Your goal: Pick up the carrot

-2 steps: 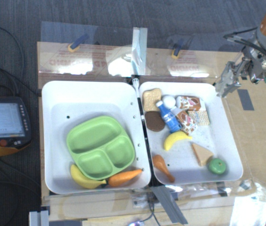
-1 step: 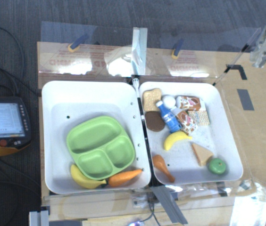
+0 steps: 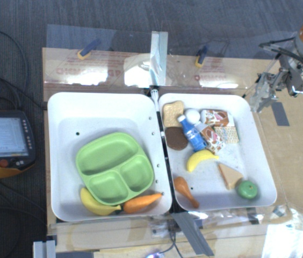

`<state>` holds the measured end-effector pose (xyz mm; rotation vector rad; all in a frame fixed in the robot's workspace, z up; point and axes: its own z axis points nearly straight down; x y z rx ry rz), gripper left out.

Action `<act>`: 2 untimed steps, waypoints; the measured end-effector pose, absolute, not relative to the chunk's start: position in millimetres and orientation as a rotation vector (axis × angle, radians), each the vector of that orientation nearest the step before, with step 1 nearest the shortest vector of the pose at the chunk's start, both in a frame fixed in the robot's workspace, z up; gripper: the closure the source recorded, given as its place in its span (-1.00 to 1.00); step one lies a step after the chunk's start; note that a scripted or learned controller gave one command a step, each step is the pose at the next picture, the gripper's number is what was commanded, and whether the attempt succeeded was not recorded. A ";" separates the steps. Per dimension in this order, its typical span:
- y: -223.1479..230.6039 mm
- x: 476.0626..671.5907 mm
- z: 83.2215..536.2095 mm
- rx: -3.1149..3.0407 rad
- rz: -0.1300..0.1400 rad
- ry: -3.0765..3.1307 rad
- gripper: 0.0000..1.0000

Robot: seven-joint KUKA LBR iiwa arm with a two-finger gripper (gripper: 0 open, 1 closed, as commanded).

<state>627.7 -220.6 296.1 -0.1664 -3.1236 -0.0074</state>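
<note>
Bench first: gripper [image 3: 265, 90] parked by right bin's [image 3: 259, 144] far corner, finger state unreadable, well apart from carrot [image 3: 142, 201] in left bin [image 3: 60, 144] against green plate [image 3: 115, 168] beside banana [image 3: 95, 203]; best approached across its width.

Overhead slant (fixed), both bins [image 3: 60, 160]

carrot [image 3: 142, 202] (left bin [image 3: 60, 144]) beside green tray [image 3: 115, 167]

Robot lab: teach pendant [image 3: 7, 138], clamped bench [image 3: 141, 69], white bins [image 3: 65, 112].
</note>
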 end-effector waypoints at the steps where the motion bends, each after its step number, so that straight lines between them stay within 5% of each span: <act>1: -221.5 637.4 303.5 -0.033 0.002 -3.140 1.00; 2: -222.4 636.2 487.3 0.346 0.007 -3.133 1.00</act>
